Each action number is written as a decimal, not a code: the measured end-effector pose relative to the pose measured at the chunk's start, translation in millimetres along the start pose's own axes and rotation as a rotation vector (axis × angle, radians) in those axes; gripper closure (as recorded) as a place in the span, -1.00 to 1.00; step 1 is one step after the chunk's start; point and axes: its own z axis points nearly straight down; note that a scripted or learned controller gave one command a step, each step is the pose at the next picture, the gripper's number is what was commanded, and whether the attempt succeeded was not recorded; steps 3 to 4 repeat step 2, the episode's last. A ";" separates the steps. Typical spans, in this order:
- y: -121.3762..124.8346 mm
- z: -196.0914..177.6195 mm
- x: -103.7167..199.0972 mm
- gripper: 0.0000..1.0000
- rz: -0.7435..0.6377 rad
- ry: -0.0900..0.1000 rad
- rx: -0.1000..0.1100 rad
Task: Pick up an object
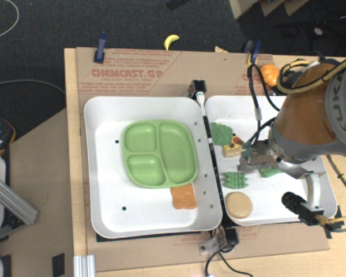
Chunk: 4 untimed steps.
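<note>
A: Starting at the left, what sits in the left bin [98,172]?

B: A green divided plate [160,152] lies flat near its middle, and an orange waffle-like toy [184,197] touches the plate's near edge, toward the bin's front right corner. They look like spare items left out of the way.

A: And across the divider?

B: The right bin [230,105] holds the cluster the arm is working. A green leafy piece [221,133] lies by the left wall, a small yellow and red food toy [232,149] sits just beside it, a dark green ridged piece [234,180] lies lower down, and a round tan bun [239,205] rests near the front edge.

A: Where is the gripper [255,159]?

B: Low over the bin's middle, just right of the yellow toy and above another green piece [270,171]. I judge it is lined up for a grasp there.

A: Jaws apart or together?

B: I cannot tell; the wrist hides them, and nothing shows between them.
</note>
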 end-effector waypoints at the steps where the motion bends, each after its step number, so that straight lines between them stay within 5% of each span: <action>1: -1.9 4.7 57.2 1.00 0.004 -0.001 0.009; 2: 12.8 -173.1 107.5 1.00 0.006 0.001 -0.008; 4: 12.8 -173.1 107.5 1.00 0.006 0.001 -0.008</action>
